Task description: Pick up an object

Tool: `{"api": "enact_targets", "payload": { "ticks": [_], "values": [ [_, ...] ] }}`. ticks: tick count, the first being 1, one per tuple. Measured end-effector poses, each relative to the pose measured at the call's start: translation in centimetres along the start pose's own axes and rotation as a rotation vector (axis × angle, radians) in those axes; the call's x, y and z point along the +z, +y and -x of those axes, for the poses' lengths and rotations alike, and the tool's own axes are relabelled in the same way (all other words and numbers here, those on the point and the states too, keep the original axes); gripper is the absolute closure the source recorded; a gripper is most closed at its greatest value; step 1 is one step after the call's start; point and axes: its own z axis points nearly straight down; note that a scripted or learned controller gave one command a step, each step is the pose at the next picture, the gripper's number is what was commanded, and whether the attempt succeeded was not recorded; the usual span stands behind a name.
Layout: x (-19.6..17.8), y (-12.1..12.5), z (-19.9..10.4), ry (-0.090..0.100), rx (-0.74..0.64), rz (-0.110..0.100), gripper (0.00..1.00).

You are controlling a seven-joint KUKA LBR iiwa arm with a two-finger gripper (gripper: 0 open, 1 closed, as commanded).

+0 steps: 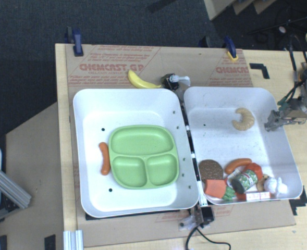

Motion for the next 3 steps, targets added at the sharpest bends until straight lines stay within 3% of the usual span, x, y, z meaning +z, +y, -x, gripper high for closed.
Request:
{"api": "enact_targets", "payload": {
  "ticks": [1, 2, 3],
  "values": [
    [2.1, 0.4, -0.8, 0.005, 0.004, -0.011, 1.0],
    [2.0, 0.4, -0.8, 0.005, 0.004, -0.01, 0.0],
    [11.1, 0.7, 0.3, 0.015, 0.002, -0.014, 0.0]
  ]
}}
